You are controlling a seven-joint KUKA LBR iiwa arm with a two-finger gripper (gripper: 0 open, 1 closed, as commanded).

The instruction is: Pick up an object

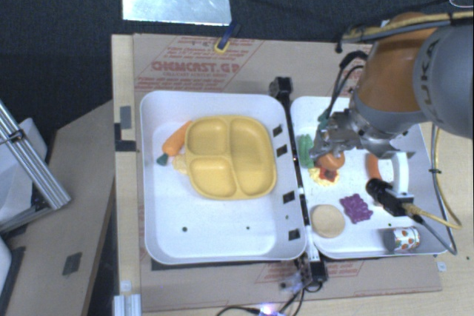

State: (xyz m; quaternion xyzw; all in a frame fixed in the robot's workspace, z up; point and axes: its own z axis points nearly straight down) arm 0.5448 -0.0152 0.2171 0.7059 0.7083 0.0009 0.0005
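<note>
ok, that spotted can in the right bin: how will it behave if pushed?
The spotted can lies on its side, so it would probably roll if nudged. Its smooth curved wall may slip from a pinch. The wall of the right bin beside it likely stops it.

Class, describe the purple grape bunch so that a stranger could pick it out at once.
Find the white bin on the right, without the yellow plate. Along its near edge lies a round tan disc; the grape bunch sits just right of it. It alone is purple and knobbly.
</note>
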